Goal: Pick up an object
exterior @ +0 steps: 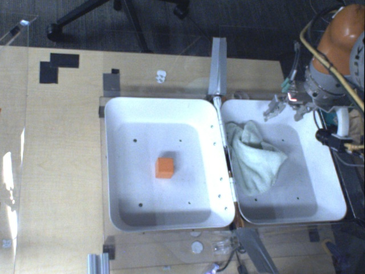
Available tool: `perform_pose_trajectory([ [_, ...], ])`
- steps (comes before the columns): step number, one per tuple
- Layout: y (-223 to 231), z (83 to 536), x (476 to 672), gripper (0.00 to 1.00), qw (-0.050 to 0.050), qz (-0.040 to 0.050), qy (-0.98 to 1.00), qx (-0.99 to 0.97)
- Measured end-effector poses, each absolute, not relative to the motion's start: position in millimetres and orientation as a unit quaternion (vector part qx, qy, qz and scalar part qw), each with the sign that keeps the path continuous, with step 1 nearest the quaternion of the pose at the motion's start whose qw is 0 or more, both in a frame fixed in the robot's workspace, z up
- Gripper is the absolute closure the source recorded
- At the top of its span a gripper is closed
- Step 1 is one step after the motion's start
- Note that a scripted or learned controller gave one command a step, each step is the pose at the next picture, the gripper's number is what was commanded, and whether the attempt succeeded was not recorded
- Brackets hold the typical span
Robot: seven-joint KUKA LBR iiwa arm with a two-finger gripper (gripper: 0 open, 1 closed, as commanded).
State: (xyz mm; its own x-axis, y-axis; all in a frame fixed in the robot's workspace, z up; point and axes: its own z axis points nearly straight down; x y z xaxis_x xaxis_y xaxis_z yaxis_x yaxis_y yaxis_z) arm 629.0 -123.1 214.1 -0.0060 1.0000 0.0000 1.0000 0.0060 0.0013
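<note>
Orange cube (165, 168) well left of hand (286, 109)

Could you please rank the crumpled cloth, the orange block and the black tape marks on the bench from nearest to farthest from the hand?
From the hand:
1. Cloth, right bin, just below it.
2. Orange block, left bin's middle.
3. Black tape marks, bench's far left.

1. One fixed camera looked down at a slant from above the bench (57, 170).
2. It stood far enough back to take in both white bins (114, 153), with dark floor (239, 10) along the top.
3. The arm (342, 39) entered at right.
</note>
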Motion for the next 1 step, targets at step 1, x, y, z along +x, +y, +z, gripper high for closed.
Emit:
perform_pose_trajectory([
  [1,-174.4,87.6,652.5,0.0,0.004,0.0022,0.745,0.668],
])
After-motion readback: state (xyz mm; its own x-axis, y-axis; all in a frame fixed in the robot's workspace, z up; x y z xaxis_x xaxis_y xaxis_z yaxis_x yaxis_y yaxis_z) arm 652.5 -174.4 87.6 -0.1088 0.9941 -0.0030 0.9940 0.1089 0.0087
